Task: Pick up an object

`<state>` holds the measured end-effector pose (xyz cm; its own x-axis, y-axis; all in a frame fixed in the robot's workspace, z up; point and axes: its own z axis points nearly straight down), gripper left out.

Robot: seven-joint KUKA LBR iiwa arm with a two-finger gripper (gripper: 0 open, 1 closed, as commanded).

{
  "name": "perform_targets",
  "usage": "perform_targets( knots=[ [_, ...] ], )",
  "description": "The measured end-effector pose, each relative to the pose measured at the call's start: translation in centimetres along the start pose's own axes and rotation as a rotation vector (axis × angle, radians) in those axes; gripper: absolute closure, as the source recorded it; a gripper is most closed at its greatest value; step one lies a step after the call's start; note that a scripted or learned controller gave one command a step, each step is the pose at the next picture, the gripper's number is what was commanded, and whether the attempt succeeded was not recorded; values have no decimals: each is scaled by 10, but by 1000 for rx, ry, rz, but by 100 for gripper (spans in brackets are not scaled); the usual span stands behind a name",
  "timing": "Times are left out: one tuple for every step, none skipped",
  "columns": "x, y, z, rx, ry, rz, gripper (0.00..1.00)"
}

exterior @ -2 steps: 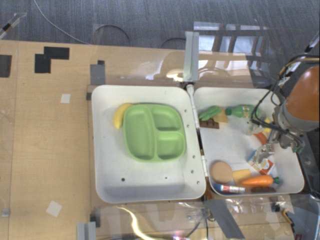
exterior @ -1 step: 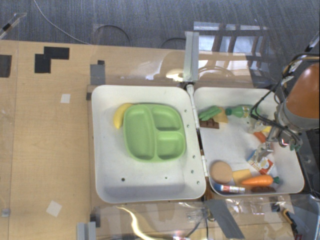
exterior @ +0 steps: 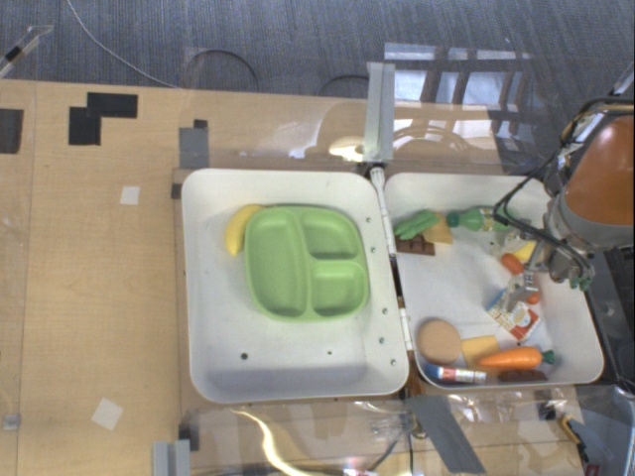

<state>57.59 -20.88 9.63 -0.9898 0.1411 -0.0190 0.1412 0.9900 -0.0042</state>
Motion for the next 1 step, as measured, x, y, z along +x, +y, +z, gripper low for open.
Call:
perform_targets(
  knots=[
    [1,-1,0,0,-2,55,0]
  ],
)
